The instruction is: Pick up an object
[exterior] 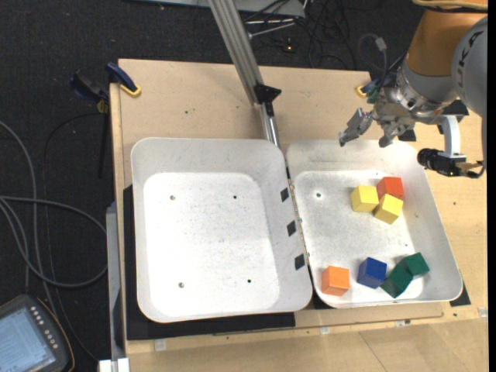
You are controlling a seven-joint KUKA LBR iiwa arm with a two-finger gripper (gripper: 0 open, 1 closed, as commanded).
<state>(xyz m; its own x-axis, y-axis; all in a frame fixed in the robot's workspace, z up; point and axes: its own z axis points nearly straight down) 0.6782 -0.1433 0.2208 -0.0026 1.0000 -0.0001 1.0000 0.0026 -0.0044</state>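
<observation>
My gripper (367, 132) hangs over the far rim of the right bin (434, 208), its two fingers spread apart and nothing between them. Below it in that bin lie two yellow cubes (364, 198) (389, 208) and a red-orange cube (391, 186), clustered together. Along the bin's near edge sit an orange cube (335, 280), a blue cube (372, 272) and two green cubes (416, 265) (398, 280). The gripper is well above and behind all of them.
The left bin (209, 227) lies beside the right one on the wooden bench (186, 99). A slanted metal rod (236, 37) comes down to the gap between the bins. A clamp (101, 87) sits at the bench's far left corner.
</observation>
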